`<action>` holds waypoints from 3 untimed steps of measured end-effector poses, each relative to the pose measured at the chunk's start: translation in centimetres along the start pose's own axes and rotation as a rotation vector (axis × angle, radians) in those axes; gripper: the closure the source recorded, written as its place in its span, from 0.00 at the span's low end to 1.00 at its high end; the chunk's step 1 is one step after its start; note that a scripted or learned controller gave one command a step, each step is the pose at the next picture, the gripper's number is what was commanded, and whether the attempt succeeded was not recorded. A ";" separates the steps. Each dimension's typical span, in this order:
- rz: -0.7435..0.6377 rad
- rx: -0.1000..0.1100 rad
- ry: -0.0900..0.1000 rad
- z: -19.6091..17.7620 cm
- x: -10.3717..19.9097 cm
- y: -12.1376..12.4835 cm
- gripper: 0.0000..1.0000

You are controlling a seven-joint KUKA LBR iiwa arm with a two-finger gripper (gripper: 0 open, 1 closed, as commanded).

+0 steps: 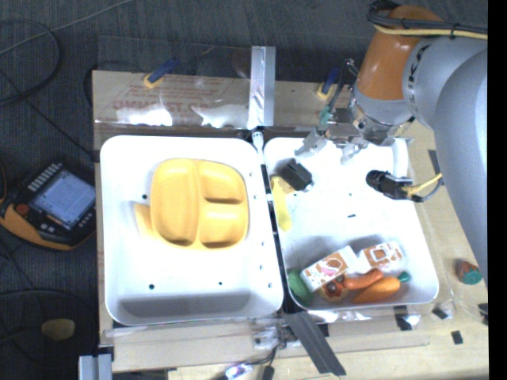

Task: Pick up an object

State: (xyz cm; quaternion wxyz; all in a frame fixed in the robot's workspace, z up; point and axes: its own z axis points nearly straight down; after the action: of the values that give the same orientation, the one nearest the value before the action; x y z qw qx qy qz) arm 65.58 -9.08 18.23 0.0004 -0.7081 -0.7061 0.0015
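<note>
Your gripper (327, 152) hangs over the far end of the right bin (420, 236), fingers spread apart and nothing between them. The small black block (295, 174) lies just beside it, toward the bins' shared wall, resting against a yellow piece (279, 204). Two cartons (337, 266) and a carrot (372, 285) crowd the near corner, well apart from the gripper.

Bare middle of right bin (356, 212), toys (348, 269) crowding its near edge, yellow tray (198, 203) filling left bin (127, 287)
</note>
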 end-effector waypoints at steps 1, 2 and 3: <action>-0.124 -0.023 -0.009 8.7 -1.1 0.9 0.00; -0.125 -0.020 -0.005 8.1 -0.8 0.9 1.00; -0.135 -0.002 0.001 -0.1 1.2 1.3 1.00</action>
State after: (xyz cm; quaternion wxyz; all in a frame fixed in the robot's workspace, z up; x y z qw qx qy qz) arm 66.88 -7.92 18.31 0.0001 -0.6589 -0.7523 0.0002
